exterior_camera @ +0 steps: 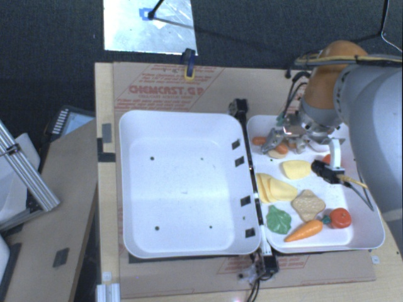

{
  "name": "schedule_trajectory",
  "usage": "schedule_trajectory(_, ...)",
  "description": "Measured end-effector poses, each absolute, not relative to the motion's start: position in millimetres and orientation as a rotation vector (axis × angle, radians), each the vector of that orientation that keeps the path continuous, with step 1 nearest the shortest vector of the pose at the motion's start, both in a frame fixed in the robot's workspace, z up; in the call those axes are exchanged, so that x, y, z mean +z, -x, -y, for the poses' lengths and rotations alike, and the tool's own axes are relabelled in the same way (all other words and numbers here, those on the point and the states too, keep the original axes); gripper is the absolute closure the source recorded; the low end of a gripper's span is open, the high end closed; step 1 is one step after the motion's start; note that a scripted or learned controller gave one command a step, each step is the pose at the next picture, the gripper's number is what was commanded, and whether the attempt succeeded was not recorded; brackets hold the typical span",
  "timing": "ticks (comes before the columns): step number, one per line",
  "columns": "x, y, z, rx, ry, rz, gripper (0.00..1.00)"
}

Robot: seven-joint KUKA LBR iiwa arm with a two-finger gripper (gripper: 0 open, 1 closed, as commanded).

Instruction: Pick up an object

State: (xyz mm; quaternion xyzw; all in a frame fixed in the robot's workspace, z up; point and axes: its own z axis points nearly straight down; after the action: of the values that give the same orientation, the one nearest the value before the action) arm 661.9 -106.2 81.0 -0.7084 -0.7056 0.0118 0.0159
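Tool (279, 142) low over the right white bin's (368, 234) far corner

It hovers by a small orange piece (259, 141), likely its target; whether it is open or closed, I cannot tell. Plastic toy carrot (303, 230) and tomato (340, 218) lie near the front.

White bins (182, 187); orange carrot (304, 230), red tomato (340, 218), green leaf (278, 219), yellow cheese (296, 169), tan bread (308, 204).
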Motion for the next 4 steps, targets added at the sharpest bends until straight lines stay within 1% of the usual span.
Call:
schedule_trajectory(1,84.0,-570.6,169.0,0.008,2.227,2.212,0.0)
schedule_trajectory(2,85.6,-636.9,136.5,-0.007,2.216,2.234,0.0)
schedule_trajectory(3,96.0,-634.7,138.7,-0.004,2.217,2.231,1.0)
schedule_trajectory(4,258.1,-672.4,117.8,-0.022,2.226,2.244,1.0)
